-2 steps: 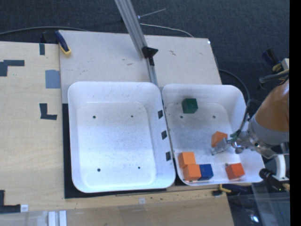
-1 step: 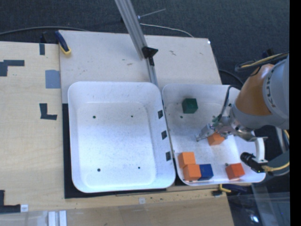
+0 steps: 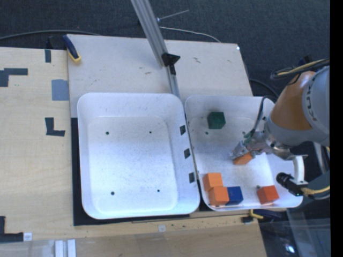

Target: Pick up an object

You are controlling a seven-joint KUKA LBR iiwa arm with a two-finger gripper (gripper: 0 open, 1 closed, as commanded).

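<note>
In the right bin (image 3: pixel 252 107), my gripper (image 3: pixel 242 154) hangs low over the middle, reaching in from the right. It is shut on a small orange block (image 3: pixel 244 159), which sticks out tilted beneath the fingertips. A green cube (image 3: pixel 216 120) sits toward the bin's back. Along the front lie two orange blocks (image 3: pixel 215 188) stacked close together, a blue cube (image 3: pixel 234 195) touching them, and another orange-red block (image 3: pixel 267 195) at the front right.
The left bin (image 3: pixel 86 143) lies beside the right one, sharing a raised rim (image 3: pixel 187 143). A metal pole (image 3: pixel 153 28) slants in from the top to the bins' back edge. The grey arm with its orange band (image 3: pixel 292 108) covers the right bin's right side.
</note>
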